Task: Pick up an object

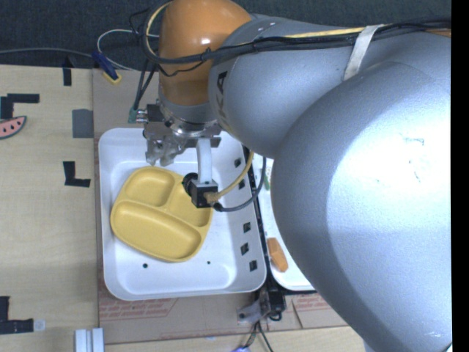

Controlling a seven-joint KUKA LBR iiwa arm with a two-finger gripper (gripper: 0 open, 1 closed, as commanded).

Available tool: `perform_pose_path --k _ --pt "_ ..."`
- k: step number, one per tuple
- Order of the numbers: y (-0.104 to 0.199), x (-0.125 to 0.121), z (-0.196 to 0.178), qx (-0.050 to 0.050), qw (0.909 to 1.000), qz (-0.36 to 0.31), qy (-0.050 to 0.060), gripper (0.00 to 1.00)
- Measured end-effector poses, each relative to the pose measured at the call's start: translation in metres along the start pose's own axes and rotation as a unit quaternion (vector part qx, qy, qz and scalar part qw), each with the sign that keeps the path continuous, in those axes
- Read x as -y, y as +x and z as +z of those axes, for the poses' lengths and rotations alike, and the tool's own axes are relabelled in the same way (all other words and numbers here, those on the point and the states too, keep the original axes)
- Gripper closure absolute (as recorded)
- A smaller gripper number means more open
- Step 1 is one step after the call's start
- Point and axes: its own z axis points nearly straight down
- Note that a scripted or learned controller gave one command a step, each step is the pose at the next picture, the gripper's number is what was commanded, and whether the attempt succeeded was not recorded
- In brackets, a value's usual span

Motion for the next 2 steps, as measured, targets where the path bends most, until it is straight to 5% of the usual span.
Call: perform_pose_path --k 1,2 --pt "0.005 0.047 0.033 0.0 1.0 0.0 0.002 1.0" --pt "0.005 -0.018 -0.086 0.0 1.0 0.0 0.0 1.0"
